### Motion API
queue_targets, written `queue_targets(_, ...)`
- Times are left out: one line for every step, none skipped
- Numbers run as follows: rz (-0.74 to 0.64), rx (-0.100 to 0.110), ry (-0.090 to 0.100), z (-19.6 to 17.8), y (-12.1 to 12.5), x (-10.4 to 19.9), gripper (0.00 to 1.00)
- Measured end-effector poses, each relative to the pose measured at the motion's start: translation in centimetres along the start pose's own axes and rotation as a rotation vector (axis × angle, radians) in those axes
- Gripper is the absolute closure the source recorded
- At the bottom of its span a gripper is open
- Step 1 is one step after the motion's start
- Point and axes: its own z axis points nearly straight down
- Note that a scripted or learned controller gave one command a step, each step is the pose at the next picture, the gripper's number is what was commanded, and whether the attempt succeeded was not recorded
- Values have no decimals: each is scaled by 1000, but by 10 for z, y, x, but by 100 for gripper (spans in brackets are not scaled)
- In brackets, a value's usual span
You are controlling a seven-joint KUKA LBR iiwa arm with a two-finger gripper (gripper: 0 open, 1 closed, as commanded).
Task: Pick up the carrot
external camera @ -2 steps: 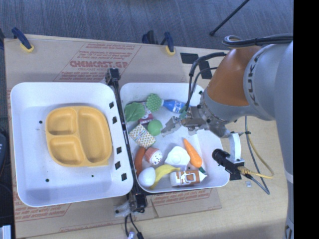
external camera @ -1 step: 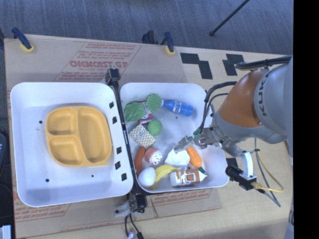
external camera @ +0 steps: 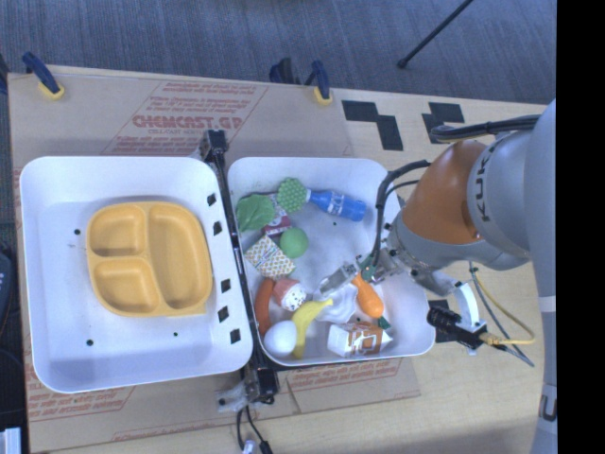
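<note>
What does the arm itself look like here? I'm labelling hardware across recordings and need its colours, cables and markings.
The arm is grey with rounded, smooth housings and a broad orange band above the wrist. Dark lettering, partly cut off, runs along the grey shell beside the band. Black cables loop around the orange section, and thin yellow and black wires trail from a small black fitting near the wrist. The tool is small and metallic grey.

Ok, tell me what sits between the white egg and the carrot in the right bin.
In the camera view, the yellow banana lies between the white egg and the carrot, angled from near the egg up toward the carrot.
</note>
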Motion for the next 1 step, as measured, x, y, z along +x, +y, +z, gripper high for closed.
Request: queue_targets(-3, -2, 1, -12, 2, 0, 100)
